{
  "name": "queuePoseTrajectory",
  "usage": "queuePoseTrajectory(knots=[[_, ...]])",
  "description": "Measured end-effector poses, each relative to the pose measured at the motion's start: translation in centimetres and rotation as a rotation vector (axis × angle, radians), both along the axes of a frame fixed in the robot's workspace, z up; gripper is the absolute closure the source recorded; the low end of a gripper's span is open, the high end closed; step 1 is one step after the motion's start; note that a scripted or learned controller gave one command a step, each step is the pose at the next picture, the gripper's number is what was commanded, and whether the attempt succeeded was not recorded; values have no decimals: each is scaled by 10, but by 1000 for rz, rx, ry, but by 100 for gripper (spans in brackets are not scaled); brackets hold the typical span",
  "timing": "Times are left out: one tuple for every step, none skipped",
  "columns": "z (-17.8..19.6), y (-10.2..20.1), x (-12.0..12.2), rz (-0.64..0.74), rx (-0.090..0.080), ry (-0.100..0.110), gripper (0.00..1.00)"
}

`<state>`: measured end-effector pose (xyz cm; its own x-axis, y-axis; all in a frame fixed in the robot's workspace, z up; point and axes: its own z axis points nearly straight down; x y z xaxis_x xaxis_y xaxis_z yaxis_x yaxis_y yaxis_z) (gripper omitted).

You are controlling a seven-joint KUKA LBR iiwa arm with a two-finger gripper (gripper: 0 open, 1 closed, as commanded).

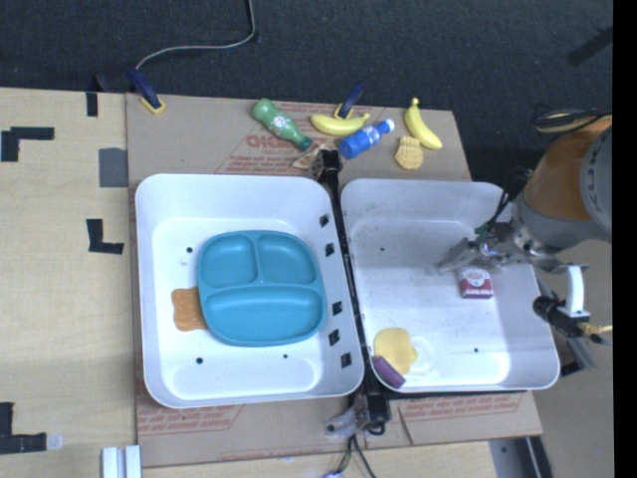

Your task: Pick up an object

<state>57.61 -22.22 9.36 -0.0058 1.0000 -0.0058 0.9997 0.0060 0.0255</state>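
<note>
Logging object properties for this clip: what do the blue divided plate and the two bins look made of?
The blue divided plate looks like moulded plastic, matte with a uniform colour and soft rounded ridges. The left bin and right bin look like thin white plastic, slightly glossy; this is uncertain.

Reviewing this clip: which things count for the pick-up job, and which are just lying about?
Job:
claw, over the right bin
small red-and-white packet, just below it
yellow piece and purple piece in that bin's corner

Lying about:
blue divided plate and orange piece in the left bin
green bottle, blue bottle, two bananas behind the bins
</note>
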Motion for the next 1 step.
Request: queuePoseTrajectory(knots=[[-2, 30, -29, -5, -7, 4, 0]])
